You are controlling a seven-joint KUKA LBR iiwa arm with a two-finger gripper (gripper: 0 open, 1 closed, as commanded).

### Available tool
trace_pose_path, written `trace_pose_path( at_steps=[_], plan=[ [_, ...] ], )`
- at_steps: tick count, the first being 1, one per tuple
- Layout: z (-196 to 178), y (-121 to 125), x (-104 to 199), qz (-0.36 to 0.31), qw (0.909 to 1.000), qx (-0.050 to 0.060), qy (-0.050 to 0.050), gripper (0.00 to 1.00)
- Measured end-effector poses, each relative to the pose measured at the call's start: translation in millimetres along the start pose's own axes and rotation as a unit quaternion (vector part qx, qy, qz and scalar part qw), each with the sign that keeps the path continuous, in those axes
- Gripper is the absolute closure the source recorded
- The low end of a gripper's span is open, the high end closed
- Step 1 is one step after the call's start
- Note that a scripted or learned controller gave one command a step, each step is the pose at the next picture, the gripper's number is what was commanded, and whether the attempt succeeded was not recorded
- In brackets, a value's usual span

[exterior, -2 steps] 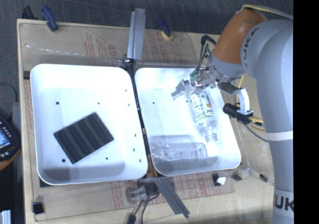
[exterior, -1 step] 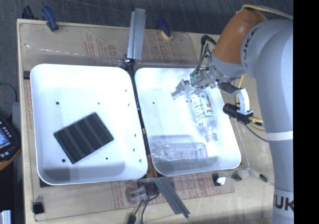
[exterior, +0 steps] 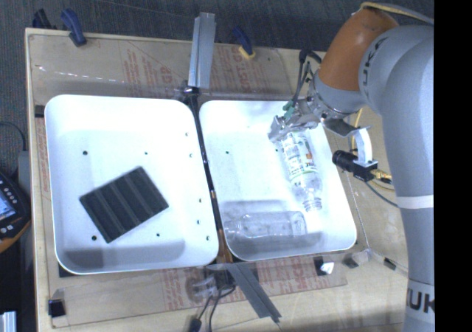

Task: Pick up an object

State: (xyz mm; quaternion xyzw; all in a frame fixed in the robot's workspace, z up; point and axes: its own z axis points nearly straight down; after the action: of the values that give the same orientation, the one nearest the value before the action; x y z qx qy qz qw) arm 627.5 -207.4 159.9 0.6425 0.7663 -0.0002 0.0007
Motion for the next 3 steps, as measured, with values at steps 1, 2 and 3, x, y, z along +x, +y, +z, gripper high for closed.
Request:
trace_pose_path(
  at_steps=[1,2,3],
  plan=[
    [0.0,0.0,0.0,0.0,1.0,0.0,0.0,0.0],
    [43.6,-41.1,5.7,-0.009,1.0,0.002,0.001,0.0],
    [43.5,-41.2,5.5,-0.008,1.0,0.002,0.001,0.0]
  ],
)
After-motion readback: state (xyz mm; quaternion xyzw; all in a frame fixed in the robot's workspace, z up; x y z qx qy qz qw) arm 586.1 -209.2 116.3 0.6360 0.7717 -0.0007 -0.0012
